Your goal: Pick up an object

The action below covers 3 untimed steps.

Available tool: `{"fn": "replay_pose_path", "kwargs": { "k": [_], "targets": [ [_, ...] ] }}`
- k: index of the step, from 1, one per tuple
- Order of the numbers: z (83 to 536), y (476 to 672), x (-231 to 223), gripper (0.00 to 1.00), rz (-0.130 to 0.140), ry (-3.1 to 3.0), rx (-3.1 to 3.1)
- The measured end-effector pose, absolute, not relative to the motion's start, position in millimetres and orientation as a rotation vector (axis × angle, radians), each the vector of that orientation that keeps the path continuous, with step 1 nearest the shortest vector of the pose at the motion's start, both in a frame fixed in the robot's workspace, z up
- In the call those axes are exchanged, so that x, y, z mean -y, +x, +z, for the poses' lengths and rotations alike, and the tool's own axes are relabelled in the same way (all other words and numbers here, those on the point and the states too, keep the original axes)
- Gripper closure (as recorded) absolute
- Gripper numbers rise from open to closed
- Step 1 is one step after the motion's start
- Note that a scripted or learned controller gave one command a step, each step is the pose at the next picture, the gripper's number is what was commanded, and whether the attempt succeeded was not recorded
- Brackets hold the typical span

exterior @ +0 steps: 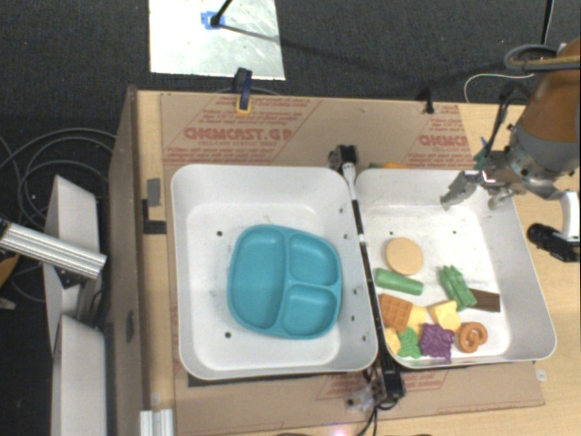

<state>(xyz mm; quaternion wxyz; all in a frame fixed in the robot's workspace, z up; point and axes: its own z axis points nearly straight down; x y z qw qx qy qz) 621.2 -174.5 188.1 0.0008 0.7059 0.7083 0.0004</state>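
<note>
My gripper (pixel 474 193) hangs over the far right corner of the right bin (pixel 522 271), open, with nothing between its fingers. Toy food lies in the near half of this bin: a round tan cookie (pixel 404 255), a green pickle (pixel 399 282), a green bean bundle (pixel 457 286), a brown bar (pixel 487 302), a waffle (pixel 396 310), a yellow cheese wedge (pixel 446 314), purple grapes (pixel 437 340), a pretzel (pixel 471 336) and a green leafy piece (pixel 410 342). The cookie is the nearest item, well below and left of the gripper.
A teal divided plate (pixel 284 282) lies in the left bin (pixel 195 243). A black divider rail (pixel 360 243) runs between the bins. Cardboard (pixel 272 125) backs the bench, and cables (pixel 495 84) trail near the arm.
</note>
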Motion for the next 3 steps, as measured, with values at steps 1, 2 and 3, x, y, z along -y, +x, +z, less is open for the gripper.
{"fn": "replay_pose_path", "kwargs": {
  "k": [1, 2, 3],
  "targets": [
    [159.1, 549.6, 188.3, 0.0, -0.004, 2.227, -2.223],
    [89.8, 535.8, 170.8, 0.0, 0.0, 2.222, -2.224],
    [84.6, 533.5, 198.0, 0.0, 0.001, 2.219, -2.219]
  ]
}}
